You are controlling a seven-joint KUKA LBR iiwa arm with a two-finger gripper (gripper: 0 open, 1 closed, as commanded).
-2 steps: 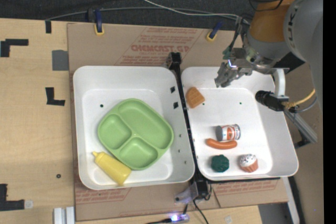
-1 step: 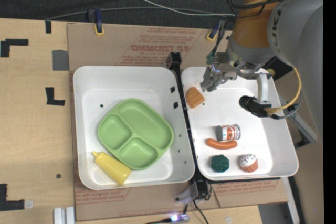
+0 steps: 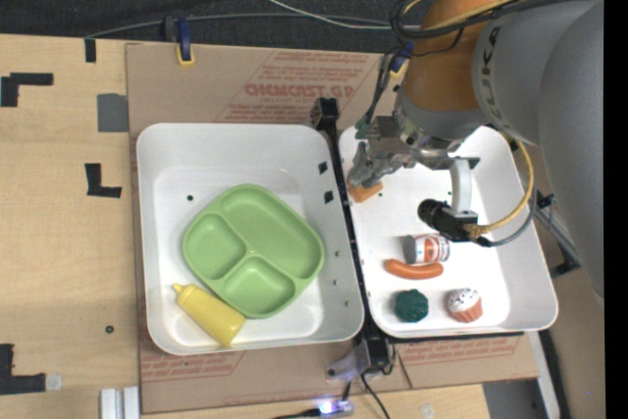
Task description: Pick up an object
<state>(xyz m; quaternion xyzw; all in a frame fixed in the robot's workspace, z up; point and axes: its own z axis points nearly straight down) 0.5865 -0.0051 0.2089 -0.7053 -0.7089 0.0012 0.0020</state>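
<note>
My gripper (image 3: 371, 170) hangs low over the far left part of the right bin (image 3: 530, 309), close to the wall between the two bins. A small orange piece (image 3: 364, 194) lies right at its tip, touching or nearly touching it; I cannot tell whether it is held. Nearer the front of the same bin lie a small can on its side (image 3: 429, 249), a red-orange sausage (image 3: 412, 270), a dark green round object (image 3: 412, 306) and a cupcake toy (image 3: 463, 305).
The left bin (image 3: 162, 152) holds a green divided plate (image 3: 253, 250) and a yellow squeeze bottle (image 3: 208, 312) at its front left. The arm's grey body and orange band (image 3: 461, 15) cover the right bin's far right side. Cables (image 3: 294, 10) trail across the back.
</note>
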